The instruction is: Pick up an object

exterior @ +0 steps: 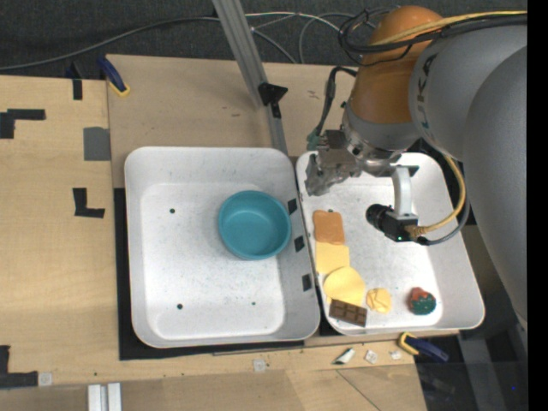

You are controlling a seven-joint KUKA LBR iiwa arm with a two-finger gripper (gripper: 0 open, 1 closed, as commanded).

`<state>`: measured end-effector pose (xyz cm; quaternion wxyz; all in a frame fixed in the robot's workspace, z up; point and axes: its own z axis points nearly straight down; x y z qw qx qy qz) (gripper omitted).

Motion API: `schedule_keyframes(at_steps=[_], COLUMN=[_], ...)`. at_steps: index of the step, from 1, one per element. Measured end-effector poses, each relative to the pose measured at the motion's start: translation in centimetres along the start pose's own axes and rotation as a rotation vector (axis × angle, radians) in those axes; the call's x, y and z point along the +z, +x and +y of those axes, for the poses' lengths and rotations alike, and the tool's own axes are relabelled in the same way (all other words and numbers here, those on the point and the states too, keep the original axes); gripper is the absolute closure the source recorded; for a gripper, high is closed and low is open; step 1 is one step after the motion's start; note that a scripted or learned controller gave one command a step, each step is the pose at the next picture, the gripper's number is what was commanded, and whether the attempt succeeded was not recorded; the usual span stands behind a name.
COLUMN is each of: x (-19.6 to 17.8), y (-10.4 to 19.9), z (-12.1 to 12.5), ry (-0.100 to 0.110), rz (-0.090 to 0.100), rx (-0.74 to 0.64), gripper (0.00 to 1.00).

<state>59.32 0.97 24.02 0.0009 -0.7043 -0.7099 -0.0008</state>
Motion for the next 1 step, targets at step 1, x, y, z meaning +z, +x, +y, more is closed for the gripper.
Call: schedule_keyframes(at_steps=[1], x=[-0.47], y=[5.13], z=[1.47], ry=[0.000], rz=[0.000], rx=[0.001], gripper=[1.00])
